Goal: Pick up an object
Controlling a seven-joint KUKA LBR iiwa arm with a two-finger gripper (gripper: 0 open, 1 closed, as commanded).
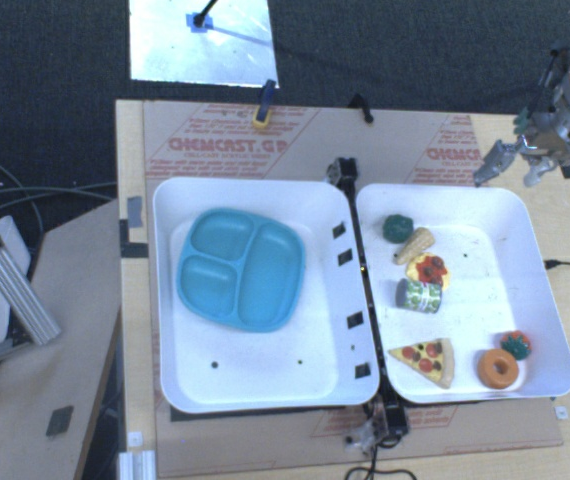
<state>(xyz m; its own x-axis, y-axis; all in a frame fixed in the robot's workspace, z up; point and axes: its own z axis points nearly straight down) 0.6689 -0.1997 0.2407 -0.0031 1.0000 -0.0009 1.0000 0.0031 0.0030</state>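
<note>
The right bin holds several toy foods: a dark green lump, a corn cob, a red and yellow piece, a green can, a pizza slice, an orange donut and a small red and green piece. My gripper hangs above the bin's far right corner, away from all of them. Its two fingers stand apart with nothing between them.
The left bin carries a blue divided plate. A black divider with clips runs between the bins. Past the bench lie a shiny sheet and a yellow and blue clip.
</note>
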